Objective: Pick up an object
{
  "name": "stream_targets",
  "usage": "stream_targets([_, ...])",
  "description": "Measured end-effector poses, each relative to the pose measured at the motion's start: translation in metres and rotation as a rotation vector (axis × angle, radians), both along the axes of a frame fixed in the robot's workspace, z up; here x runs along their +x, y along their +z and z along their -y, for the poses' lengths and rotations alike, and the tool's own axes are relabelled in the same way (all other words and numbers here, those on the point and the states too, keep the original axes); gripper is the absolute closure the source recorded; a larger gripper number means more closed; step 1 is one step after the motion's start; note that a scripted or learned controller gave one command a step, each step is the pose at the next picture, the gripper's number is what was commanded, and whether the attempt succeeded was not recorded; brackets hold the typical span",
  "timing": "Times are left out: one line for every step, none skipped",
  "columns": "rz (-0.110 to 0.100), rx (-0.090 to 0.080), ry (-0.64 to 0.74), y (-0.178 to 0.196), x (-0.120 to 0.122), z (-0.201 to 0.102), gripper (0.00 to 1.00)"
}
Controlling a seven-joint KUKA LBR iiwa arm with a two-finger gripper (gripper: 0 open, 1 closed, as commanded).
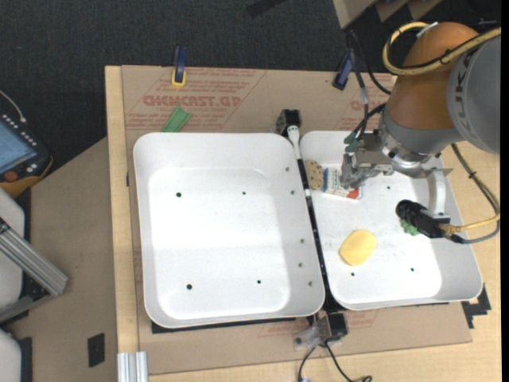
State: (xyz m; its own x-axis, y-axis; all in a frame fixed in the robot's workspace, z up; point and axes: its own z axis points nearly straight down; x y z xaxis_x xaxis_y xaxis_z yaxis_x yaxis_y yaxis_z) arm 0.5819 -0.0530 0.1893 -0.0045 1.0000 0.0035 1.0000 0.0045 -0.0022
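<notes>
In the right bin [445,281] a yellow rounded object [358,247] lies near the middle front. A small flat packet with brown, white, blue and red print [324,179] lies at the bin's far left, close to the divider. My gripper [355,175] hangs low over the packet's right end, with the grey wrist and orange band above and to its right. The gripper's body covers part of the packet. Whether anything sits between the fingers is hidden.
The left bin [159,213] sits beside the right one on a cardboard sheet [199,94]. A black and green fitting with a cable [417,217] hangs off the arm over the right bin. Clamps [179,66] hold the cardboard's far edge.
</notes>
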Motion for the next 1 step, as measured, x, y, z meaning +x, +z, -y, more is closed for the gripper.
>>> stream_targets([0.002,0.000,0.002,0.0291,-0.0234,-0.0653,1.00])
